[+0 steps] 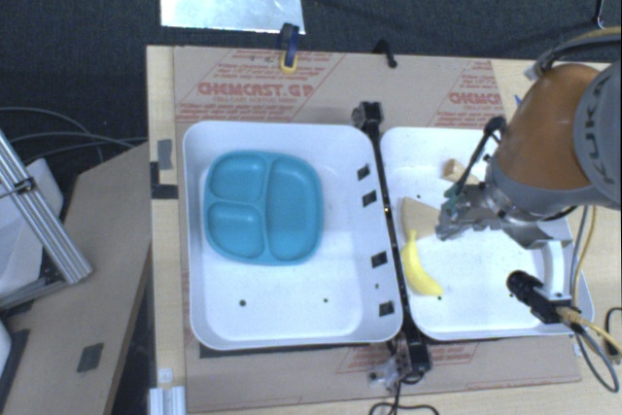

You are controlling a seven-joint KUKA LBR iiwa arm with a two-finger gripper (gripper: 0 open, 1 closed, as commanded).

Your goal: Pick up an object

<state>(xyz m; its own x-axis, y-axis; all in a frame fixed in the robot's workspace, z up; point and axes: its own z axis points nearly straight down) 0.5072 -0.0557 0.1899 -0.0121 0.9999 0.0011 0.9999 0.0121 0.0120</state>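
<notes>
A yellow banana [419,268] lies in the right bin [432,151] near its left wall. Just above it sits a tan wedge-shaped piece [420,212], and a small beige block [452,170] lies further back. My gripper [451,224] hangs low over the right bin, right beside the tan wedge and just above the banana's upper end. The grey wrist hides the fingertips. Nothing is visibly held between them.
The left bin [224,316] holds a blue divided plate [262,206]. A black divider with clips [381,209] runs between the bins. The arm's orange band [549,136] and grey body cover the right bin's right side. A black cylinder [533,296] sticks out near the front right corner.
</notes>
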